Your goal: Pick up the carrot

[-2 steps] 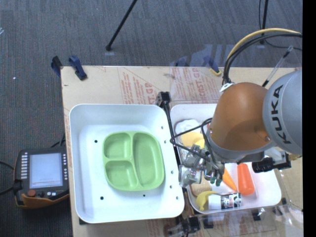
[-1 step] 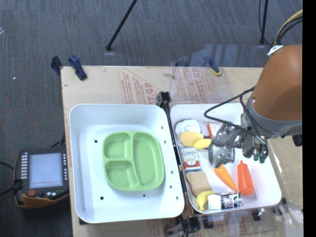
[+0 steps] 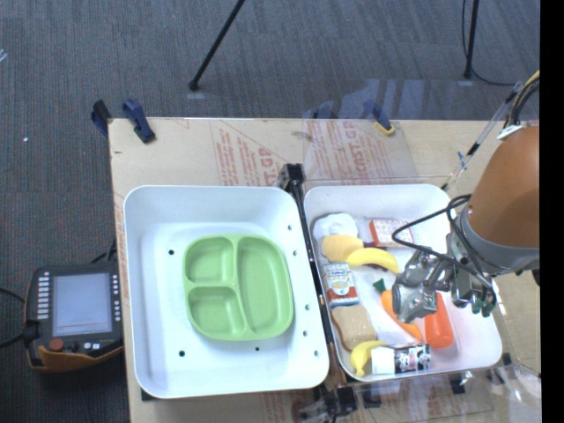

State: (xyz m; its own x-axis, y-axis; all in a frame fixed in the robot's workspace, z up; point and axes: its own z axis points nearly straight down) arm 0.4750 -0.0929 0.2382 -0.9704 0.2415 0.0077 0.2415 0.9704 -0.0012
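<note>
Brown cardboard (image 3: 264, 148) covers the bench, and two shallow white bins sit on it side by side. Nearest the camera, at the front of the right white bin (image 3: 476, 359), lie a small yellow banana-shaped toy (image 3: 363, 356) and a little packet with a dark label (image 3: 407, 358). Just behind them is a tan slice of toy bread (image 3: 354, 324). Next to that is the long orange carrot (image 3: 398, 317), lying at a slant on the bin floor with its green tip (image 3: 380, 284) pointing up and left. A fat orange-red toy (image 3: 440, 325) lies just to its right. The grey metal gripper (image 3: 414, 296) hangs right over the carrot and hides its middle. I cannot tell if it is open or closed, or if it has the carrot. The grey arm with the big orange band (image 3: 509, 192) comes in from the right. Farther back in this bin are a small white can with a red label (image 3: 339, 283), a bigger yellow banana (image 3: 374, 258), a yellow lemon-like toy (image 3: 338, 246), a white round thing (image 3: 335, 226) and a small red and white box (image 3: 386, 232). The left white bin (image 3: 150, 236) holds a light green plastic plate with three sections (image 3: 238, 287). Off the bench at the left sits a grey handheld screen with an orange edge (image 3: 77, 314) on the dark carpet (image 3: 88, 42). At the far edge of the bench are blue clamps (image 3: 137, 120) and a yellow clamp (image 3: 385, 129). Thin black stand legs (image 3: 220, 38) cross the carpet behind.
</note>
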